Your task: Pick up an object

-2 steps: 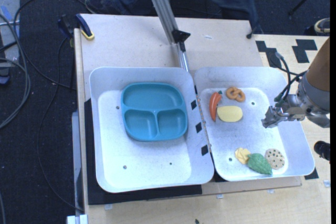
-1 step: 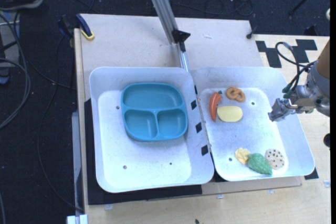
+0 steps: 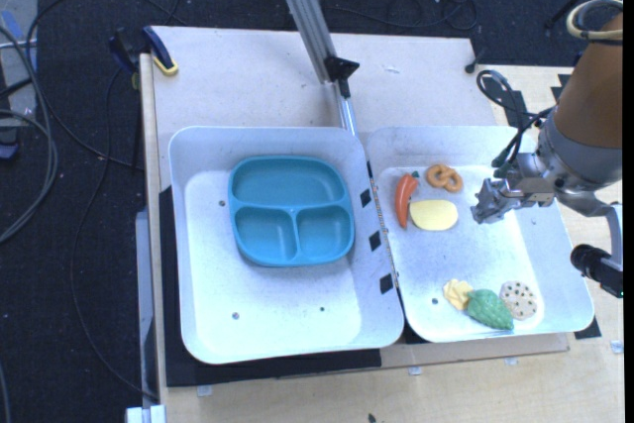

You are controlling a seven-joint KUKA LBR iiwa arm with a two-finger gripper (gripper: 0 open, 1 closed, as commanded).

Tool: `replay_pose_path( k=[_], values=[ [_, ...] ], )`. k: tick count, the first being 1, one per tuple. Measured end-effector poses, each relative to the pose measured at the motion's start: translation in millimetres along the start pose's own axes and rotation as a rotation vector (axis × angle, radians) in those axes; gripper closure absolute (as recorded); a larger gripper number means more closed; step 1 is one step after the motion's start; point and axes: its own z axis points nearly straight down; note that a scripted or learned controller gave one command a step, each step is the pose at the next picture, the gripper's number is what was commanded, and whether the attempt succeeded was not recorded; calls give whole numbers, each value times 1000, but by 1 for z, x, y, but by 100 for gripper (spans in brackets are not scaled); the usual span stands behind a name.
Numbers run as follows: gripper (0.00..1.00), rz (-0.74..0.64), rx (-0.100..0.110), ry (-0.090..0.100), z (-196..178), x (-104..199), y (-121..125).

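Note:
Several toy foods lie in the right bin (image 3: pixel 555 243): a red chilli (image 3: pixel 403 198), a pretzel (image 3: pixel 444 178) and a yellow oval piece (image 3: pixel 434 215) near the back left, and a small yellow piece (image 3: pixel 457 293), a green leafy piece (image 3: pixel 489 309) and a cookie (image 3: pixel 518 298) near the front. My gripper (image 3: pixel 487 205) hangs over the right bin, just right of the yellow oval piece and apart from it. Nothing shows between its fingers.
The left bin (image 3: pixel 198 312) holds a blue three-compartment tray (image 3: pixel 291 210). A slanted metal pole (image 3: pixel 302 0) rises from the back between the bins. Cables lie on the dark floor around the bench. The arm's orange band (image 3: pixel 599 94) stands over the right bin's far right.

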Motion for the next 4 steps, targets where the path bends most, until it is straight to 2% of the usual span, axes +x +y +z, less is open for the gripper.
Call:
replay_pose_path(
  k=[1,4],
  values=[
    [100,0,1,1,4,52,3],
    [100,0,2,0,30,191,39]
  ],
)
